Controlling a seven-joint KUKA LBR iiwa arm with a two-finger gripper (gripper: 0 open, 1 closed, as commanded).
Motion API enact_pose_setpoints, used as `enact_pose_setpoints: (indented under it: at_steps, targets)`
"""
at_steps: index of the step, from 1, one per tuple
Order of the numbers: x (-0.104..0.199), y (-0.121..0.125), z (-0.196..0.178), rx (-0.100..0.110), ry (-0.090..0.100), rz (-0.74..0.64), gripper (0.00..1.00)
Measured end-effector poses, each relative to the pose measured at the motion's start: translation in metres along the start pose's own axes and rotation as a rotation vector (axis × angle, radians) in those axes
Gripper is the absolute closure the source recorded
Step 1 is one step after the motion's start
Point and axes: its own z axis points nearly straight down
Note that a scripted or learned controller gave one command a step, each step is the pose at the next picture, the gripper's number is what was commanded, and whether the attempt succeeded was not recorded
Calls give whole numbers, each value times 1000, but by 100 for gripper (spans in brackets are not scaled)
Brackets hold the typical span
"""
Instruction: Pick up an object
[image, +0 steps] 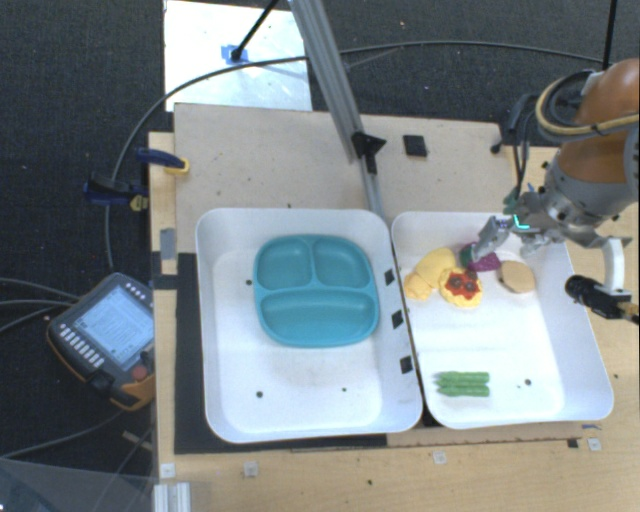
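In the right bin (560, 350) lie a yellow banana-like piece (428, 272), a round yellow piece with red topping (462, 288), a purple item (484, 262), a tan round piece (517, 276) and a green bean bundle (462, 383). My gripper (490, 243) hangs over the far part of this bin, directly above the purple item and close to the red-topped piece. The purple item sits right at the fingertips; I cannot tell whether it is held.
The left bin (230, 330) holds a teal divided plate (315, 291). A grey pole (335, 80) slants across the bench behind the bins. A teach pendant (105, 335) lies at the left, off the bench. Cables run around the bench.
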Motion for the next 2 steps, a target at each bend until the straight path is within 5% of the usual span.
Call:
enact_pose_setpoints:
  at_steps: [1, 2]
  targets:
    - [0, 1, -2, -4, -1, 0, 0]
    - [-6, -6, 54, -1, -1, 3, 0]
